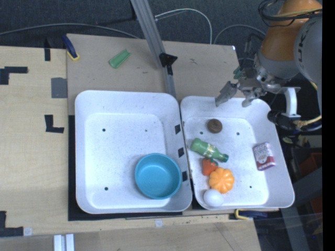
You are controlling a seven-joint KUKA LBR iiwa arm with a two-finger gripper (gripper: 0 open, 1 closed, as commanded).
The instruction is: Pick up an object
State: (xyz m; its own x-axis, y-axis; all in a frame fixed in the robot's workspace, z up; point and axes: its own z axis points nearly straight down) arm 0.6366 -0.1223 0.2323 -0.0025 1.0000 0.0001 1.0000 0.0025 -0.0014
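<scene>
My gripper (235, 98) hangs over the far rim of the right bin (277, 192), its two grey fingers spread apart with nothing between them. Below it in that bin lie a brown round piece (214, 125), a green bottle (207, 150), a small red item (209, 166), an orange pumpkin (221, 179), a white egg (212, 197) and a red-and-white can (264, 156). The brown piece is the closest, a little in front of the fingers and apart from them.
The left bin (94, 109) holds a blue bowl (157, 175) near its front right corner. A green block (119, 58) lies on the board behind the bins. A grey pole (152, 30) slants down to the bins' shared far edge.
</scene>
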